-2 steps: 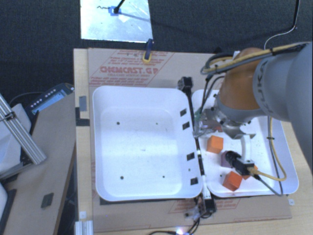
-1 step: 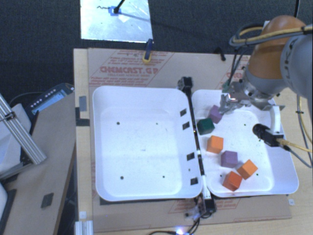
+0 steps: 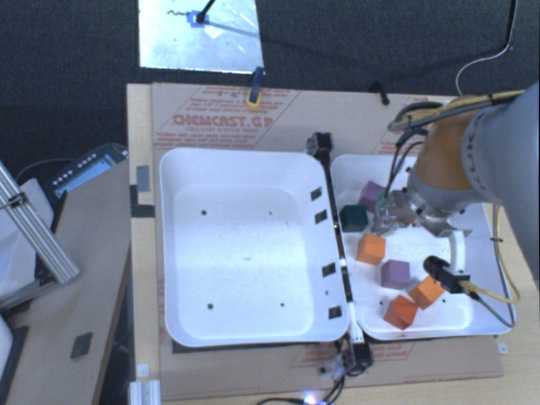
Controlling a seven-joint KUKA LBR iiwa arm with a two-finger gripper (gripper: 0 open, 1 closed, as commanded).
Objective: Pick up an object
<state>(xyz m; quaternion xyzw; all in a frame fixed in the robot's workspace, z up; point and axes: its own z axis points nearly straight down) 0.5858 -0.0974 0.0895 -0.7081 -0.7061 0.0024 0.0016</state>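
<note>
White plastic forms both shallow bins on the counter (image 3: 211,108); the left bin (image 3: 245,243) sits beside the right bin (image 3: 481,315), which carries all the blocks. In the camera view the hand (image 3: 386,213) is low over the far-left part of the right bin, among the blocks, but its tips are too small and dark to judge, so I cannot tell how far it is open or whether it has anything.

A purple block (image 3: 371,194) lies just on its far side, a dark green block (image 3: 353,218) just to its left, and an orange block (image 3: 370,248) just on its near side. Further toward the near edge lie a second purple block (image 3: 395,272), an orange block (image 3: 427,292) and a red-orange block (image 3: 401,311).

Since three blocks crowd the hand, a good pick probably means centring on one block only, squaring up to its flat faces, and lifting straight up so neighbours are not dragged along.
</note>
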